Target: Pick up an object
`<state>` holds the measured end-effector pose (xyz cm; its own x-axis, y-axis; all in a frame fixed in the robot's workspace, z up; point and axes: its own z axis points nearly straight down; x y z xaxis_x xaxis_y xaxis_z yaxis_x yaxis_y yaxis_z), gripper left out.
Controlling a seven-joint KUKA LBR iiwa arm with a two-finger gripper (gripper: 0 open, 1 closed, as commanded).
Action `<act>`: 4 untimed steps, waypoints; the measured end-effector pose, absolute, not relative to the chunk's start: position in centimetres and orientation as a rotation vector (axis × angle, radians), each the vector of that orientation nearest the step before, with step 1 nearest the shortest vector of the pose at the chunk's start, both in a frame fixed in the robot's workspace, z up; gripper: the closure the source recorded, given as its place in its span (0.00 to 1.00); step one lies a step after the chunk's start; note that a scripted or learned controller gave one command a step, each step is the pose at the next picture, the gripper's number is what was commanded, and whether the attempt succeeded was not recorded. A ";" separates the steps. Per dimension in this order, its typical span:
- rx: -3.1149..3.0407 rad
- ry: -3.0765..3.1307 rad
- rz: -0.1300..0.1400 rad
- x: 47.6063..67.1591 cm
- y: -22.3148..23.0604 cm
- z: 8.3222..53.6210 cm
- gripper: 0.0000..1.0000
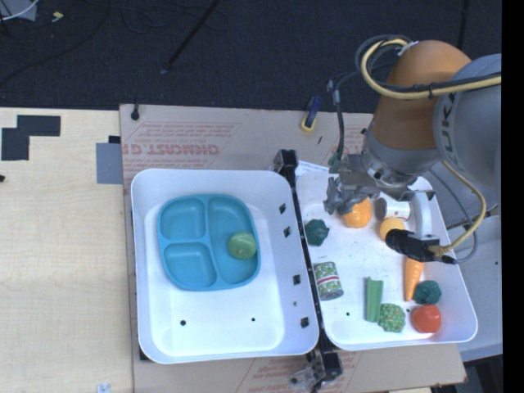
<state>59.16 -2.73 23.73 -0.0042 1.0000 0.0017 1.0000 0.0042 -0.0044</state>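
Gripper [348,199] low in the right bin [458,318], upper-centre-right of frame, fingertips just left of and touching an orange fruit [357,214]; can't tell the opening or whether it actually grips it.

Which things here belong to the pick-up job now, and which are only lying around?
Job in hand:
gripper
orange toy right beside it
right bin

Lying about:
can
carrot
tomato
blue tray with green ball
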 end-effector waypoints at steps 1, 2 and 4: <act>-2.215 -2.222 0.004 58.3 0.6 23.5 1.00; -2.215 -2.225 0.003 59.5 0.6 23.4 1.00; -2.221 -2.218 0.007 58.1 0.8 22.6 1.00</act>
